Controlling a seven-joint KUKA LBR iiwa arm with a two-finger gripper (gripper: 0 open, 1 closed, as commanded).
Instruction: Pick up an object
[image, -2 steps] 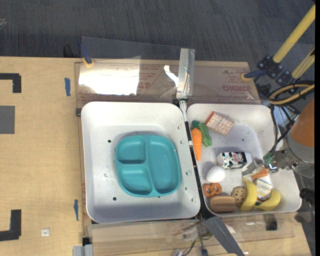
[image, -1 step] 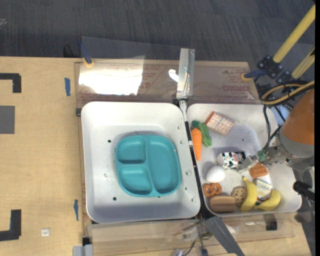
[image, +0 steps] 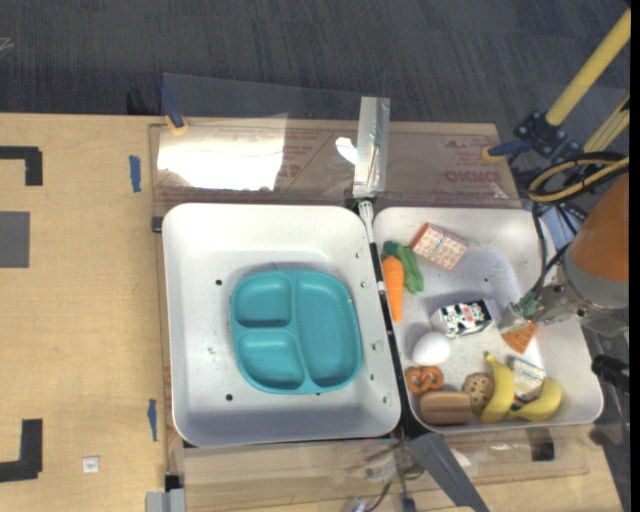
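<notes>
**Arm at the right edge of the toy food bin**

Two white bins sit side by side on the bench. The left bin (image: 190, 300) holds a blue-green tray (image: 297, 330) with three sections. The right bin (image: 570, 395) holds toy food. A carrot (image: 394, 284) lies at its left side, with a small patterned box (image: 439, 245) at the far end. A black and white carton (image: 462, 317) and a white egg (image: 432, 349) lie in the middle. Along the near edge sit a pretzel (image: 424, 379), a hot dog bun (image: 445, 406), a cookie (image: 478, 385) and a banana (image: 520, 398).

The gripper (image: 527, 306) reaches in from the right, just above an orange slice (image: 518, 338). I cannot tell how far apart its tips are, or if they have hold of anything.
</notes>
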